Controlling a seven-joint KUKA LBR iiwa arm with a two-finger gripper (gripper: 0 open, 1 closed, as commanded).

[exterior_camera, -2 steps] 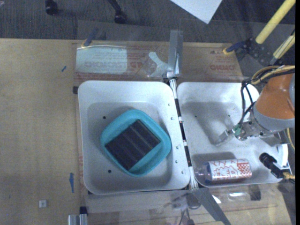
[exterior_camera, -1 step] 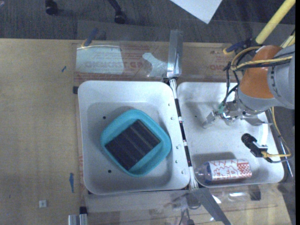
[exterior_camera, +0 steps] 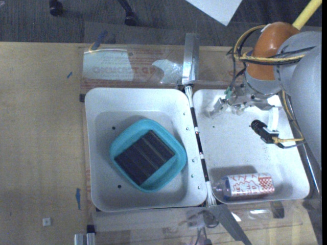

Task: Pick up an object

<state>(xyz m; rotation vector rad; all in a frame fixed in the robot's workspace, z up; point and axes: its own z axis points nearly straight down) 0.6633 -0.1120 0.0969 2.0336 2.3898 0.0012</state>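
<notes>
Camera view: arm comes in from the right, orange band up top, gripper (exterior_camera: 220, 106) low over the far-left corner of the right bin (exterior_camera: 301, 188). Gripper is small & partly blurred here; can't tell if it's apart or together, & nothing visibly between the tips.

Nearest candidate is the red/white bottle (exterior_camera: 245, 185), lying on its side at the near edge of the right bin, long axis left-right, cap end towards the divider. It's well apart from the gripper, straight towards the camera & a bit right. Left bin (exterior_camera: 97, 106) holds a teal container (exterior_camera: 148, 154) w/ dark ribbed insert, tilted diagonally; further off, across the divider.

Judgement: bottle is the easier pick; gripper should close across its short axis, i.e. near-far.
</notes>
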